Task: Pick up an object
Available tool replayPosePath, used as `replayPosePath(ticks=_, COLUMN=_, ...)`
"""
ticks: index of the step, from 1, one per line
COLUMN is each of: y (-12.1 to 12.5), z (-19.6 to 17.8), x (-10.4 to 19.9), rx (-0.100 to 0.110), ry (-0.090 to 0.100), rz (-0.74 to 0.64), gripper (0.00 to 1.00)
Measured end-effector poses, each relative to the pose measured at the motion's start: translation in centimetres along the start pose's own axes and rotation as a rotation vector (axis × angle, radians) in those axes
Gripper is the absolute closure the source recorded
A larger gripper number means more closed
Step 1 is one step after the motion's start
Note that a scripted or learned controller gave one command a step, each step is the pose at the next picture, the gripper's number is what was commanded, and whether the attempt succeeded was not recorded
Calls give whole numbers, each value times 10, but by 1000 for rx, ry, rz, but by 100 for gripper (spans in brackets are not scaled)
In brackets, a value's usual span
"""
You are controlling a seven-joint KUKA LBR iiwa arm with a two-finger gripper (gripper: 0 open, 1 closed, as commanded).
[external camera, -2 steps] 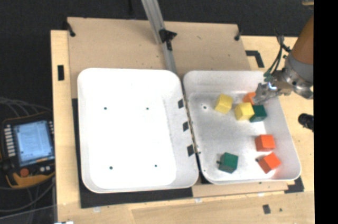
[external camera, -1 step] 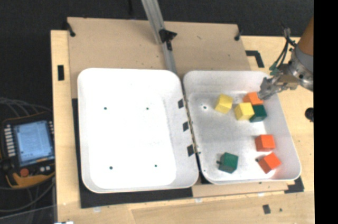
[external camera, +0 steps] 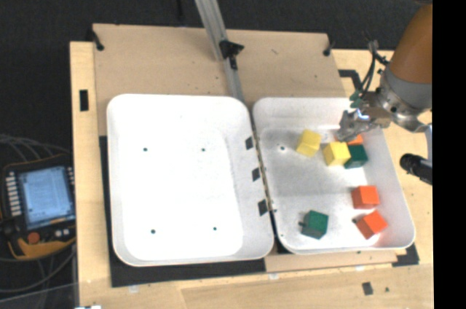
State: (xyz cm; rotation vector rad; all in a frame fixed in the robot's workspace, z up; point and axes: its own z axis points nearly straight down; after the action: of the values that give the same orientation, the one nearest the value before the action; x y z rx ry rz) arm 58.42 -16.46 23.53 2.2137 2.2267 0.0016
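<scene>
In the right bin (external camera: 285, 111), toward two o'clock, we are hovering our gripper (external camera: 351, 127) just above a yellow block (external camera: 336, 153) that is touching a green block (external camera: 356, 157), probably lining up a grasp; finger spread we cannot tell.

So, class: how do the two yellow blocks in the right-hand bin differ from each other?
The left yellow block lies apart from the other blocks; the right yellow block touches a green block. The left one sits clear of the gripper; the right one lies just below it. Both are yellow, similar in size, and in the right bin.
</scene>
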Motion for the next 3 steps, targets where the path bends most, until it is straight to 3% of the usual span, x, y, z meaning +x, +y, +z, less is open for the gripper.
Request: replayPosePath(ticks=3, y=18, z=1, x=151, rx=3, ry=2, rz=-1, gripper=100)
